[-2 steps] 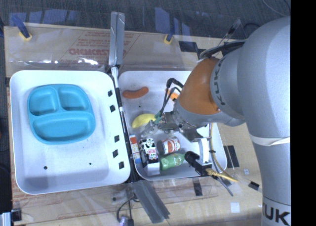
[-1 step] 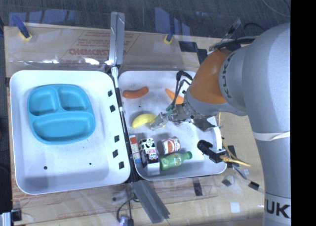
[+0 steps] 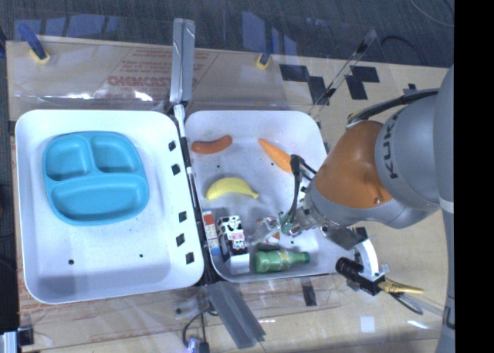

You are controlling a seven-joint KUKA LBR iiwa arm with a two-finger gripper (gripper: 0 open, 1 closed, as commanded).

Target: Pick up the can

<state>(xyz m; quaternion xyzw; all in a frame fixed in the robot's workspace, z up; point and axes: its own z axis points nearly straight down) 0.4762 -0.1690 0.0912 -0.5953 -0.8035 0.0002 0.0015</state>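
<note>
In the right bin [image 3: 255, 121], a small cylinder with a red and white label, likely the can [image 3: 209, 229], lies against the left wall near the front. A cow-patterned carton [image 3: 232, 231] rests right beside it. My gripper [image 3: 285, 225] is low in the front right part of this bin, right of the carton and just above a green bottle [image 3: 281, 259] lying on its side. The orange band and grey wrist [image 3: 355, 174] cover the bin's right edge. The gripper is about a hand's width right of the can and apart from it.
A yellow banana [image 3: 231, 188], an orange carrot [image 3: 275, 155] and a sausage [image 3: 211, 144] lie farther back in the right bin. The left bin [image 3: 46, 266] holds a blue divided plate [image 3: 94, 174]. A divider wall [image 3: 185, 189] separates the bins.
</note>
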